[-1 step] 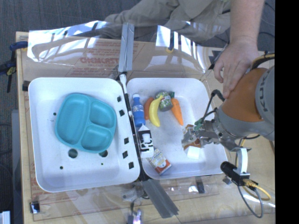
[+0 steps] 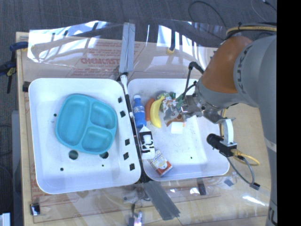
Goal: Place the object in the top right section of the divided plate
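Gripper (image 2: pixel 175 108) sits low over the banana (image 2: pixel 156 112) in cluttered right bin (image 2: pixel 207 161); I cannot tell its grip state. Risk: neighbouring bottle (image 2: pixel 138 111) crowds the pick; divided plate (image 2: pixel 87 124) well apart.

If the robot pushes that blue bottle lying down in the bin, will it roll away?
Probably a little. The blue bottle lies on its side and looks round, so a sideways nudge would likely roll it. It sits close to the bin wall and near the banana, which should stop it quickly.

We see the divided plate (image 2: pixel 87 124) in the left bin (image 2: pixel 42 173). In the right bin (image 2: pixel 207 166), a bottle (image 2: pixel 138 111) lies along the left edge, with a banana (image 2: pixel 155 114) beside it.
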Action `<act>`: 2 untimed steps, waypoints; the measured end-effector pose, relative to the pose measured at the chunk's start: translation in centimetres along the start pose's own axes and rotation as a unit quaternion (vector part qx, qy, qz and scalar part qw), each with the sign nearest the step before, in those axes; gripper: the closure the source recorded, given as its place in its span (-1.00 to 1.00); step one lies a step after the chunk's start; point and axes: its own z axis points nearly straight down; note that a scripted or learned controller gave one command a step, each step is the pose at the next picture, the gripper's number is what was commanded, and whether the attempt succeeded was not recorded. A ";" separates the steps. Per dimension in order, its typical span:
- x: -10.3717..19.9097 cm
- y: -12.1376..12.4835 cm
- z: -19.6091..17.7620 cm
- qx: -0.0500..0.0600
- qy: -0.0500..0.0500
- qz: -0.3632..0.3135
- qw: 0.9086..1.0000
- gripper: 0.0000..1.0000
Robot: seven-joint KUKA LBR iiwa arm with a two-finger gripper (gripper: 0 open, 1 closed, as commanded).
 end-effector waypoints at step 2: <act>13.8 5.8 0.5 0.002 -0.001 -0.002 1.000 1.00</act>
